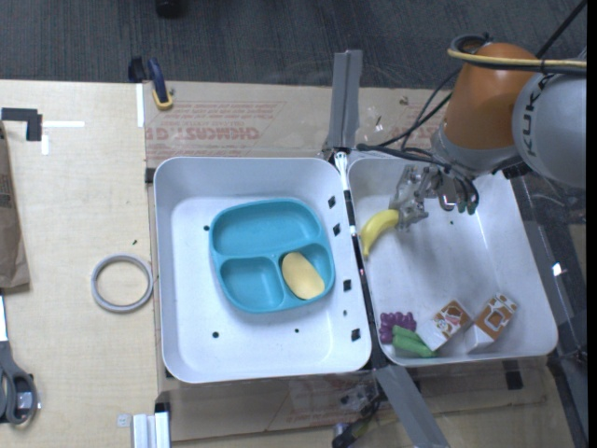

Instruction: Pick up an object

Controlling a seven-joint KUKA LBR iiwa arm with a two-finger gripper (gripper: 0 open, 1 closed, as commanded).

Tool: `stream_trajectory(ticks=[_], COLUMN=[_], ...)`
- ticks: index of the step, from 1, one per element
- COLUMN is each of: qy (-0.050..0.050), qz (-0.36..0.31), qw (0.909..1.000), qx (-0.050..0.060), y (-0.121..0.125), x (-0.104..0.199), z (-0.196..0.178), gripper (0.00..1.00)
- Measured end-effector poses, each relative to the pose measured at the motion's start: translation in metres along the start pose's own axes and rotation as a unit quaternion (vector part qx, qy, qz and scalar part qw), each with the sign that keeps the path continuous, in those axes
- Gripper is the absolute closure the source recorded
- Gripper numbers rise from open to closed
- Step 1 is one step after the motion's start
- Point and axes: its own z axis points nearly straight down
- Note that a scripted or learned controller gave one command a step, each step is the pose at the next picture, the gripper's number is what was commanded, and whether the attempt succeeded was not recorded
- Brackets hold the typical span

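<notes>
Camera view: we're working the right bin, arm reaching in from the right. Gripper sits at the right end of the banana, which lies in the bin's far-left part, long axis running left-near to right-far. We can't tell whether it's gripped.

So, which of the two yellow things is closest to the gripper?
The curved yellow banana in the right bin, beside the gripper; the oval yellow lemon lies in the blue tray.
</notes>
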Motion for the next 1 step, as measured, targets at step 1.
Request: stream_trajectory(ticks=[1], qy=[0.001], qz=[0.178], qw=[0.984], qx=[0.0], y=[0.0579], x=[0.0148], z=[-0.0996], gripper=[1.0])
